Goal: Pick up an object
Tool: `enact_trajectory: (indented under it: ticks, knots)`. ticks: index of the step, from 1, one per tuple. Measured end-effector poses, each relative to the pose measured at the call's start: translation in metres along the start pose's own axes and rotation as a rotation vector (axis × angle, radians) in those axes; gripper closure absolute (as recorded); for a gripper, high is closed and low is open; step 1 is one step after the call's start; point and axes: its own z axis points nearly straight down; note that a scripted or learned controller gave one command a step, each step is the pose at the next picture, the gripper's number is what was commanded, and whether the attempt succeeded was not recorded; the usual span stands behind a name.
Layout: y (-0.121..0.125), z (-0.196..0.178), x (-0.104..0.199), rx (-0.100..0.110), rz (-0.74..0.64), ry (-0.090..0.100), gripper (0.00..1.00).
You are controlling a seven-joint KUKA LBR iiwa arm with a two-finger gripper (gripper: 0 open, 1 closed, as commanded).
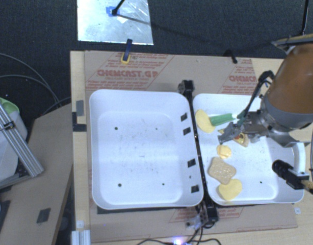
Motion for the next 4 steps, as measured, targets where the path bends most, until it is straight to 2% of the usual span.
enact_trajectory:
  ticks: [1,2,3,4]
  knots:
    - [-0.016,0.082,-0.008,0.024,0.011,-0.001,0.00]
    - [-0.013,0.067,-0.008,0.014,0.008,-0.002,1.00]
    - [-0.011,0.012,0.058,0.011,-0.001,0.001,1.00]
    - [-0.007,-0.157,0.097,-0.002,0.001,0.003,1.00]
